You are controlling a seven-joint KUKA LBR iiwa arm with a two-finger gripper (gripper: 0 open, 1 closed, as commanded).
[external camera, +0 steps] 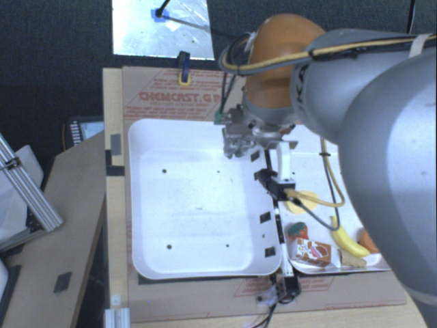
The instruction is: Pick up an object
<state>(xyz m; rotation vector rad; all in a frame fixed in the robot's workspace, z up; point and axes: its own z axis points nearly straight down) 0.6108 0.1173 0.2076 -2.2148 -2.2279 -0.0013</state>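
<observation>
My gripper [235, 144] hangs over the far right corner of the left white bin [147, 156], below the orange wrist band; nothing shows beneath it but the bin wall. In the right bin [326, 265], near its front, lie a yellow banana [348, 242], a small red and white packet [311, 251] and a red-orange round thing [298, 229]. A further yellow piece [304, 198] lies a little farther back. The big grey arm link hides most of the right bin.
A black-tabbed divider [276, 214] runs between the two bins. Cardboard [171, 98] lies under and behind the bins. A shiny plate [160, 19] is at the back, and an aluminium rail [27, 190] stands at the left.
</observation>
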